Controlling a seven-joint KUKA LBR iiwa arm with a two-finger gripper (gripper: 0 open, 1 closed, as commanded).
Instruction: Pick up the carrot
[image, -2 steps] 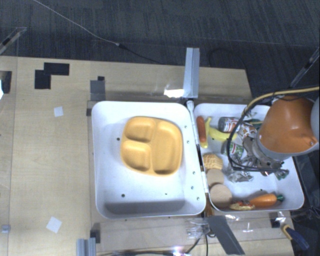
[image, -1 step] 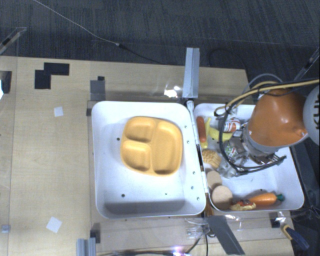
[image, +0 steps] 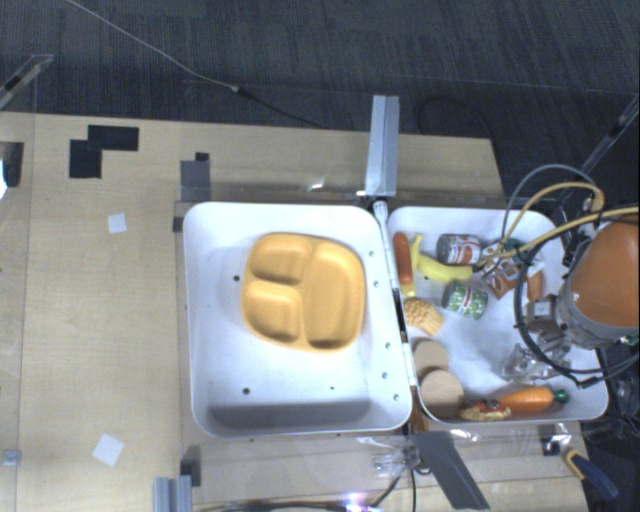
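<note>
one gripper (image: 527, 362), metal, low in the right bin (image: 480, 330), below the arm's orange band (image: 605, 285) and a loop of yellow and black cables (image: 545, 205); whether its jaws stand wide or narrow cannot be told, and nothing shows between them. one carrot (image: 527, 400), orange with a green tip at its right end, lying flat along the near wall of the right bin, just below the jaws, whether touching them cannot be told. one small red and yellow item (image: 485, 409), touching the carrot's left end, below and left of the jaws. two round tan discs (image: 437, 370), one overlapping the other, left of the jaws in the bin's near left corner. one ridged yellow piece (image: 424, 317), up and left of the jaws. one green can (image: 465, 300) and one red-labelled can (image: 459, 247), above and left of the jaws. one banana (image: 440, 267), beside the red-labelled can. one red sausage (image: 403, 257), upright along the bin's left wall, furthest left of the jaws. one yellow divided tray (image: 305, 290), three compartments, in the left bin (image: 215, 350), well apart from the jaws on their left.
</note>
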